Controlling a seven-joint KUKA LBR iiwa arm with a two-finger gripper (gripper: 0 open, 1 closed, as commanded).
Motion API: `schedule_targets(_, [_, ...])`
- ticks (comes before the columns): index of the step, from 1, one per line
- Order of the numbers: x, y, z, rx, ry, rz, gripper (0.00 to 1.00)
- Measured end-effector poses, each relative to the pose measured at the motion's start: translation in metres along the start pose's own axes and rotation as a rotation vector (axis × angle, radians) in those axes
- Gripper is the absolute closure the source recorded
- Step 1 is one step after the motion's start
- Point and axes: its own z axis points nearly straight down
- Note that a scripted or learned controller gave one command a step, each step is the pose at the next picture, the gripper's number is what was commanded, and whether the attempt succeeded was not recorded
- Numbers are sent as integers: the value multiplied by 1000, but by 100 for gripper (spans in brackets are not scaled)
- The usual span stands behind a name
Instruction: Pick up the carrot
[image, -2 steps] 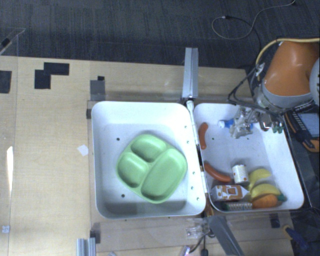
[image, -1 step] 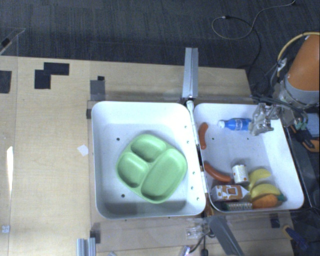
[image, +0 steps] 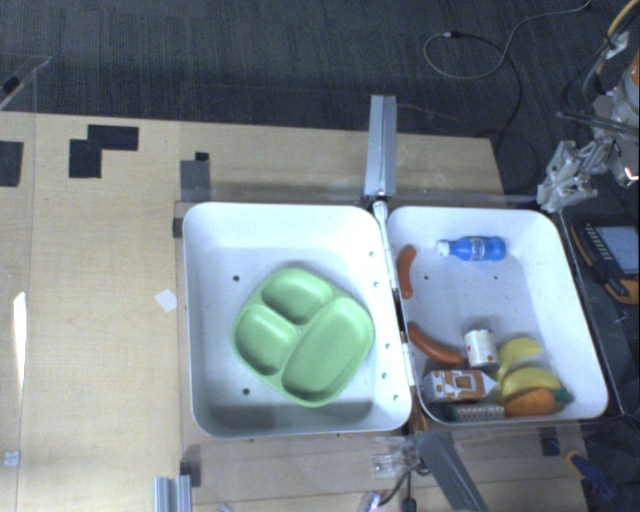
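Bins smooth white plastic; green tray glossy plastic; desk pale matt wood; divider post brushed metal; bottle shiny blue plastic.

No legible text or labels

The wooden bench bears 2 white bins side by side.

From my remote station I logged two bins side by side: the left bin held a divided plate near its middle. In the right bin, a bottle lay at the far side and a sausage along the left wall. The carrot sat in the near right corner, touching the bananas behind it, with a carton to its left and a can behind that.
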Motion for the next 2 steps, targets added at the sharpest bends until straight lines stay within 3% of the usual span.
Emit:
schedule_targets(1, [-5, 40, 19, -2, 4, -184, 100])
schedule_targets(2, [0, 2, 28, -2, 1, -382, 100])
